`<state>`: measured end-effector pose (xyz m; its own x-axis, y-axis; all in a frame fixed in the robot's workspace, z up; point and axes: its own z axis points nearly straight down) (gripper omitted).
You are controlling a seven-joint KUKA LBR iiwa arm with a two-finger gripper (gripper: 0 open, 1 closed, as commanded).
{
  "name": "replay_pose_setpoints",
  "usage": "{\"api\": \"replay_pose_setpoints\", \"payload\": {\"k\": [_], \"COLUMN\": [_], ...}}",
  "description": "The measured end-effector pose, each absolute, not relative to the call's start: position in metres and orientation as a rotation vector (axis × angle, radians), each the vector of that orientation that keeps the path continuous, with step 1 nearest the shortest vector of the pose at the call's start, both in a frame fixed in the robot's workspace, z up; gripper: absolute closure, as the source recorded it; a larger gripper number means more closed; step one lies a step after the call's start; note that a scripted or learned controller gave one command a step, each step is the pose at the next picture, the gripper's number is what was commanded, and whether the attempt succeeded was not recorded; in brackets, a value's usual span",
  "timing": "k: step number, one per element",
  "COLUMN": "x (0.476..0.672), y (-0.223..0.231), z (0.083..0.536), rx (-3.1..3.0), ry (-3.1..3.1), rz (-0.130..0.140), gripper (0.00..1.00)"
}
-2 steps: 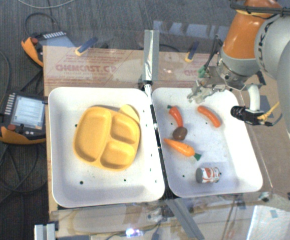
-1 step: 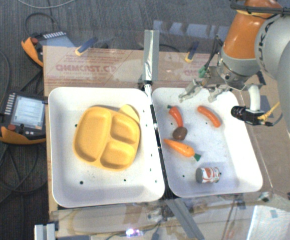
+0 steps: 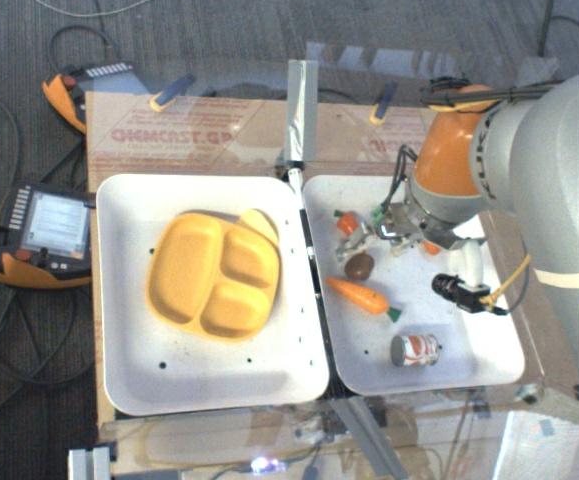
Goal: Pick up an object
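My gripper (image 3: 366, 234) hangs over the upper left part of the right bin (image 3: 489, 368), open, with nothing between its fingers. A small brown rounded object (image 3: 359, 265) lies just below the lower fingertip. A small red-orange piece (image 3: 347, 223) sits just left of the gripper. An orange toy carrot (image 3: 359, 296) with a green tip lies further toward the front. A small red-and-white can (image 3: 415, 349) rests on its side near the bin's front.
The left bin (image 3: 129, 368) holds a yellow sectioned tray (image 3: 214, 273). A white object (image 3: 471, 261) and a black cable connector (image 3: 457, 289) lie under the arm at the right bin's right side. A handheld pendant (image 3: 44, 233) sits off the bench to the left.
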<state>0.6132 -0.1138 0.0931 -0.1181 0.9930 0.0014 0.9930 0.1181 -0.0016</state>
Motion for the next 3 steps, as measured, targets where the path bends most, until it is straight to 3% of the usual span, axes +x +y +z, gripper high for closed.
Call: {"api": "replay_pose_setpoints", "payload": {"k": [1, 2, 3], "x": [0.544, 0.545, 0.603], "y": [-0.107, -0.107, -0.114], "z": [0.090, 0.099, 0.255], "rx": [-2.029, -2.031, -1.757], "ry": [-2.415, -2.415, -2.605], "rz": [-0.010, -0.014, 0.001], "gripper": [0.00, 1.00, 1.00]}}
